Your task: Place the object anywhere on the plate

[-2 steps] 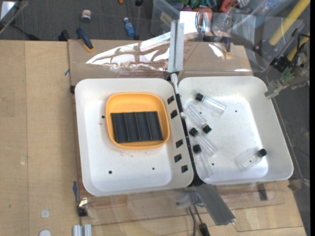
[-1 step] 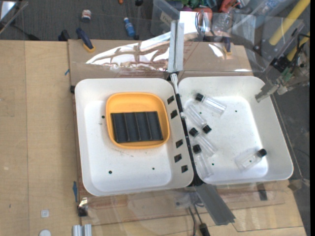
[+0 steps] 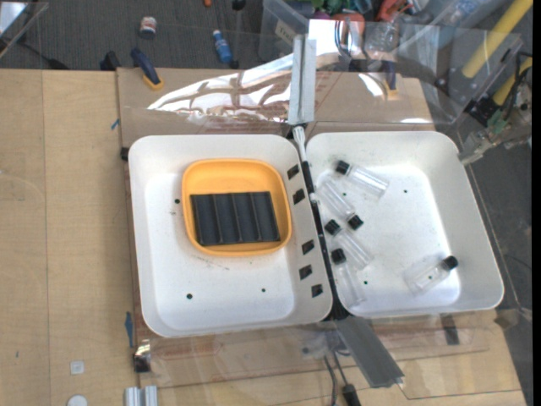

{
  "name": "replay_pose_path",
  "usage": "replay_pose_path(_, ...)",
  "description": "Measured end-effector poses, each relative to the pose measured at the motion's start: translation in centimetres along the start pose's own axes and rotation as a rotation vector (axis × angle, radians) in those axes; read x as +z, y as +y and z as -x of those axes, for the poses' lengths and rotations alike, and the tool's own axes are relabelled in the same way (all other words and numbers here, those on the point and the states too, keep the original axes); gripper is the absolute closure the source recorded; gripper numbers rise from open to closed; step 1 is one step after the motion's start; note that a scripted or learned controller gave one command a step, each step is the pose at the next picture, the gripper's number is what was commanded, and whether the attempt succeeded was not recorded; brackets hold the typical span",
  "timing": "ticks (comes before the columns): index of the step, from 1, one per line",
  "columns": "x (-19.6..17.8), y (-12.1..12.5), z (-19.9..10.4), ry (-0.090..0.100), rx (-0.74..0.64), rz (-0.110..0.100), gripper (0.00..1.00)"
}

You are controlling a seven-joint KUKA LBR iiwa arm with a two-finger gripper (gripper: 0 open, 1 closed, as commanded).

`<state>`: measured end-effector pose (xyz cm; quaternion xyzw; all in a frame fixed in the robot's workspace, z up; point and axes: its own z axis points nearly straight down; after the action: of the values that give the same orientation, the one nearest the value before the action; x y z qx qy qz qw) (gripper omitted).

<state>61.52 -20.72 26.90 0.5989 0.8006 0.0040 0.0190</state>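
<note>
Camera view: yellow plate (image 3: 236, 176) sitting in left bin (image 3: 161, 294), black ribbed block (image 3: 235, 218) lying on it. Right bin (image 3: 473, 227) sitting just beside plate's bin, walls touching. Clear vials with black caps lying scattered there, all right of plate: one (image 3: 362, 176) toward far side, cluster (image 3: 342, 227) near divider closest to plate, one (image 3: 428, 271) well apart from plate near right corner. Gripper: cannot tell how it is standing.
</note>
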Motion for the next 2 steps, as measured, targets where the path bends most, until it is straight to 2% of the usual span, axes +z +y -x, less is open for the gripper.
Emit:
replay_pose_path(1,0.0,0.0,0.0,0.000,0.000,-0.001,0.00)
replay_pose_path(2,-1.2,0.1,0.1,-0.005,0.000,0.006,1.00)
